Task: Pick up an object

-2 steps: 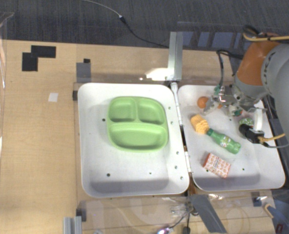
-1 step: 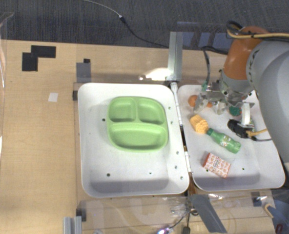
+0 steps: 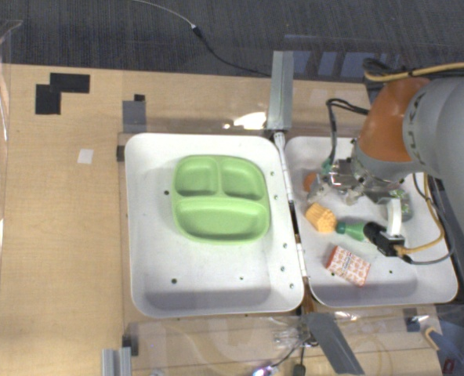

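The arm (image 3: 420,124) reaches into the right bin (image 3: 428,284), and whether its gripper (image 3: 349,182) is spread or pressed together I cannot tell. A yellow block (image 3: 320,218) lies just near of it. Lowering straight over the block, clear of the green marker (image 3: 356,229), should work best.

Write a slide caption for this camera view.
KUKA arm's tool low in the right bin near a yellow corn toy; green divided plate in the left bin.
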